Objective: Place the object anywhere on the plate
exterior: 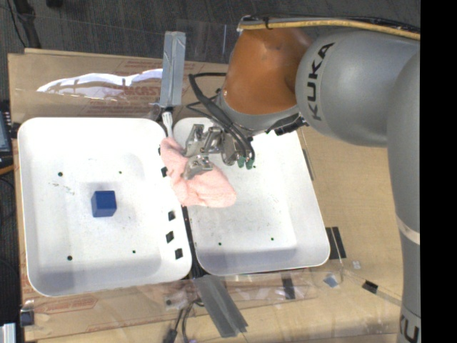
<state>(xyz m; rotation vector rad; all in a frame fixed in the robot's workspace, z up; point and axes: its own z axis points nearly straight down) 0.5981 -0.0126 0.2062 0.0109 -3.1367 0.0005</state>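
Fingers (198, 164) closed on pink cloth (203, 184) over right bin's (285, 241) left edge

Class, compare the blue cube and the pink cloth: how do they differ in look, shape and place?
The blue cube is small, solid and square-edged; the pink cloth is larger, soft and crumpled. The blue cube sits alone in the left bin; the pink cloth lies in the right bin by the divide, under the gripper. Both rest on white bin floors.

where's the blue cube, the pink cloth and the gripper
blue cube (103, 203): camera view, on its top face, in the left bin
pink cloth (207, 188): camera view, on its lower bunched part
gripper (198, 159): camera view, at its fingertips over the cloth
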